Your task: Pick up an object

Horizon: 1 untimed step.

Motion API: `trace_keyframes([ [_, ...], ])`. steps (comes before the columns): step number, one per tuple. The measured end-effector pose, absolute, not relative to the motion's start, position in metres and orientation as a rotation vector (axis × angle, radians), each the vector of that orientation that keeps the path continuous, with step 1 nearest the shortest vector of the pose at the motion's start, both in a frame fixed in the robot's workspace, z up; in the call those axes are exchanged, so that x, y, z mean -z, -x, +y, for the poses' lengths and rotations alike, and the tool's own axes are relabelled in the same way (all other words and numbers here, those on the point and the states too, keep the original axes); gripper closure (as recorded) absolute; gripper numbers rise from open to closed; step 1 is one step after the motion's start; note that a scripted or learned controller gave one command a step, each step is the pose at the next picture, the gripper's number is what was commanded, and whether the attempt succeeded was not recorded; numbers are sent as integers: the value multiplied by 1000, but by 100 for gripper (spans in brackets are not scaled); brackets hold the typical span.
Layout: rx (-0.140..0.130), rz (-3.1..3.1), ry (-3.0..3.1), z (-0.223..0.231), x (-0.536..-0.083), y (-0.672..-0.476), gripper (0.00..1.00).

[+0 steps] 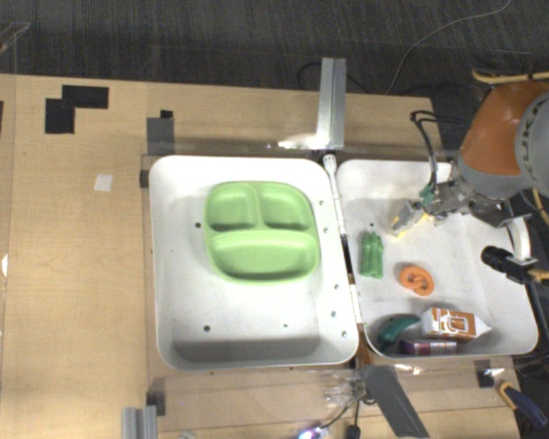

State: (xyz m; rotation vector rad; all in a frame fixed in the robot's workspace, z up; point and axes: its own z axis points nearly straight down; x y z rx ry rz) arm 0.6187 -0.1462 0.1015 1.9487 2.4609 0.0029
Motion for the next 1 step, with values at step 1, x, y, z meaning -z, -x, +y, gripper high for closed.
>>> trace_keyframes([
  [1,-10,2463,-1936,-167,-89,-645,0],
])
